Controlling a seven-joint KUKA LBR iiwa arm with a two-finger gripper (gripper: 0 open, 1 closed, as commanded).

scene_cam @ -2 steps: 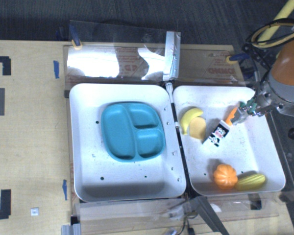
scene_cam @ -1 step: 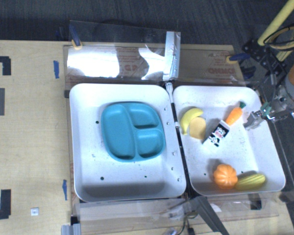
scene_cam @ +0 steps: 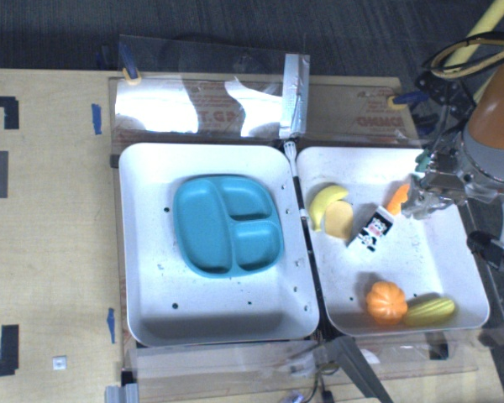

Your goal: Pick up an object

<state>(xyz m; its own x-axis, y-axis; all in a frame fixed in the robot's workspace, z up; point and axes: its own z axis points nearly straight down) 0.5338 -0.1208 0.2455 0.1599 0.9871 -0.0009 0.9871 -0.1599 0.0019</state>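
Observation:
My gripper (scene_cam: 417,201) hangs over the upper right part of the right bin (scene_cam: 454,250), below the arm's orange band. A small orange piece (scene_cam: 396,198) lies right beside it on its left, touching or nearly touching. Just left of that sits a small black-and-white box (scene_cam: 374,229), tilted. A yellow banana-shaped toy (scene_cam: 328,200) with a paler yellow round piece (scene_cam: 339,220) against it lies at the bin's upper left. An orange round fruit (scene_cam: 386,300) and a yellow-green oblong item (scene_cam: 429,310) rest along the bin's front wall.
The left bin (scene_cam: 143,225) holds a blue divided plate (scene_cam: 228,223) in its middle. A clear plastic panel and a metal strip (scene_cam: 294,95) stand behind the bins. Yellow and black cables (scene_cam: 466,53) hang at the upper right near the arm.

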